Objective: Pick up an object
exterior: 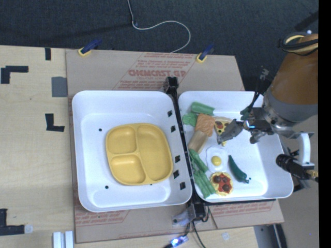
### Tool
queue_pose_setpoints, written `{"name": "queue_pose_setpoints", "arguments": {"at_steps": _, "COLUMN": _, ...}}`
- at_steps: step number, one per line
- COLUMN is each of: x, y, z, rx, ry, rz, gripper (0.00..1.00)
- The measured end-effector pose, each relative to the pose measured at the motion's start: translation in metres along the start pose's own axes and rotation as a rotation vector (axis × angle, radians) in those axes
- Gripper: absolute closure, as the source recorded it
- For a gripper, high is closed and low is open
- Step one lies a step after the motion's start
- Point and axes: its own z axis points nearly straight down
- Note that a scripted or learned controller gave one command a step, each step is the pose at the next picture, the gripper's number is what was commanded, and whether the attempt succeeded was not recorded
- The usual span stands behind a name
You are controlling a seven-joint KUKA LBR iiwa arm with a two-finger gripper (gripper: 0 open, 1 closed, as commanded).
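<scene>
Camera view is showing the small round pizza-like toy with red and yellow topping [221, 124] lying in the right white bin [258, 187], touching the tan bread-shaped toy [203, 126] on its left. It is sitting just beside and slightly up-left of the dark fingers [229, 133], which are pointing leftward toward it; I am judging this to be the nearest thing to grasp. The fingers are looking slightly parted with nothing between them, though the gap is hard to read.

Just below them a white fried-egg toy with a yellow yolk [216, 161] is lying flat, and a dark green pepper-shaped toy [238, 169] is slanting beside it, long axis running up-left to down-right. A second pizza-like round [222, 182] is resting near the bin's lower edge.

The left white bin [88, 138] is holding a yellow divided plate [138, 153].
</scene>
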Motion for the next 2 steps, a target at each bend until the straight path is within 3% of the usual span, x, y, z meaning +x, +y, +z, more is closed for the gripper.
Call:
{"name": "queue_pose_setpoints", "arguments": {"at_steps": 1, "x": 0.000, "y": 0.002, "z": -0.006, "rx": -0.012, "ry": -0.002, "rz": -0.003, "gripper": 0.00}}
{"name": "queue_pose_setpoints", "arguments": {"at_steps": 2, "x": -0.003, "y": 0.011, "z": 0.049, "rx": -0.007, "ry": -0.001, "rz": -0.003, "gripper": 0.00}}
